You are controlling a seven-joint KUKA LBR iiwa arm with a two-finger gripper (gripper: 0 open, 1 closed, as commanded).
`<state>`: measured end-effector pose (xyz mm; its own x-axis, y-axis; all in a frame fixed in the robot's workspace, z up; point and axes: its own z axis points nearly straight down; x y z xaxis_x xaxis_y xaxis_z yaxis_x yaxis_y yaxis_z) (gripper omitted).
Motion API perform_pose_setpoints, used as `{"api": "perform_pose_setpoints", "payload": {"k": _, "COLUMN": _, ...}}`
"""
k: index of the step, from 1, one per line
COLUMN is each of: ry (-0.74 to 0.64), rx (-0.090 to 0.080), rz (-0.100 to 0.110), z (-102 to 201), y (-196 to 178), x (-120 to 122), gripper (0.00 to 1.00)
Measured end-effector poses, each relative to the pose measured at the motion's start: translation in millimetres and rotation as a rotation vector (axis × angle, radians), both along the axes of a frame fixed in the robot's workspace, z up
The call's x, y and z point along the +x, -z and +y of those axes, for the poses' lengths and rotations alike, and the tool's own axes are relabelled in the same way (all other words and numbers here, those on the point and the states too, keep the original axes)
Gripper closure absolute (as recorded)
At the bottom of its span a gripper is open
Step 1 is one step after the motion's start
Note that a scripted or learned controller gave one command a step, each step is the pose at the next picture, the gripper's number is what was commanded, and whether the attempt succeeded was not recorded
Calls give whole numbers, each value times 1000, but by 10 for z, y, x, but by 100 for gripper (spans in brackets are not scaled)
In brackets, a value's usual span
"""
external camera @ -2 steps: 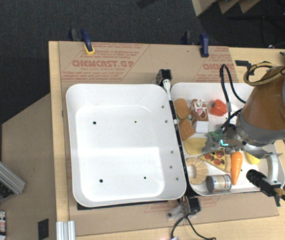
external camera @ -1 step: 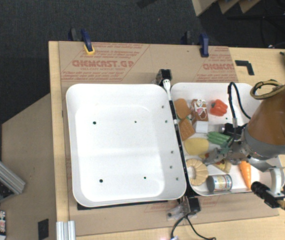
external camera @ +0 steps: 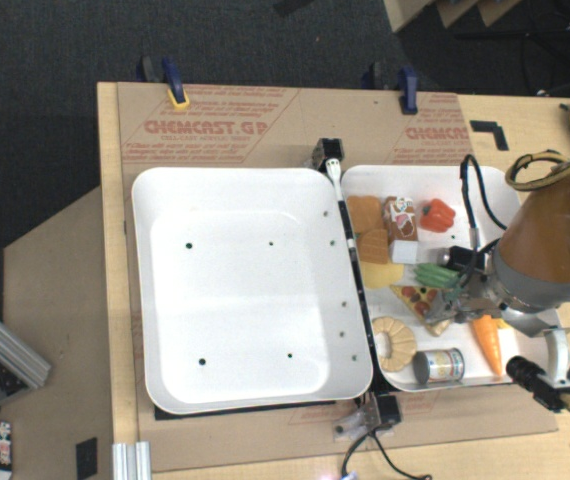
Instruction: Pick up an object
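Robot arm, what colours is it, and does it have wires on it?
The robot arm is fat and rounded. It has a wide orange band with grey below it. A black cable loops up from the darker gripper end. Another thin cable curls over the top of the arm.

Brown bench (external camera: pixel 265 118), left bin (external camera: pixel 155 268), right bin (external camera: pixel 405 178) side by side

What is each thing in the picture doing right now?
Grey and orange robot arm: reaching over the right white bin.
Left white bin: flat on the bench.
Silver metal can: lying on its side.
Orange plastic carrot: lying flat.
Small red pepper toy: resting near the bin's far side.
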<state>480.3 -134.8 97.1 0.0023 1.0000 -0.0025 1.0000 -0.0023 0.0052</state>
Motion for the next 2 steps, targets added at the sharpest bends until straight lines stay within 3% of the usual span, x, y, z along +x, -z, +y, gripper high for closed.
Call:
{"api": "perform_pose_setpoints", "payload": {"k": 1, "ry": -1, "rx": 1, "rz": 4, "z": -211, "y": -30, "x": -12, "gripper": 100}}
{"api": "perform_pose_setpoints", "payload": {"k": 2, "ry": -4, "rx": 1, "rz": 1, "z": -126, "y": -348, "x": -3, "gripper": 100}}
